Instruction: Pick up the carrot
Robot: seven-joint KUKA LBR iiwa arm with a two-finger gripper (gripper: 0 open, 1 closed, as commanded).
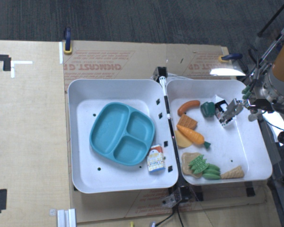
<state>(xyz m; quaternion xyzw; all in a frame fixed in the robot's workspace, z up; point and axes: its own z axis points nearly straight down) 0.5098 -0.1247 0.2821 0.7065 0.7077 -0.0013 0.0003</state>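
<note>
The carrot (192, 136) is orange with a green stem end and lies aslant in the left part of the right bin (248, 150), resting over a yellow wedge (181, 139). My gripper (226, 114) hangs over the upper middle of the same bin, up and to the right of the carrot and apart from it. Its fingers look slightly apart and hold nothing. A green pepper (208, 109) sits just left of the gripper.
The right bin also holds a sausage (188, 107), a waffle piece (187, 122), a slice of bread (190, 161), green pea pods (202, 167) and a cone-like wedge (232, 173). In the left bin (83, 169) lie a teal divided plate (122, 134) and a small carton (155, 159).
</note>
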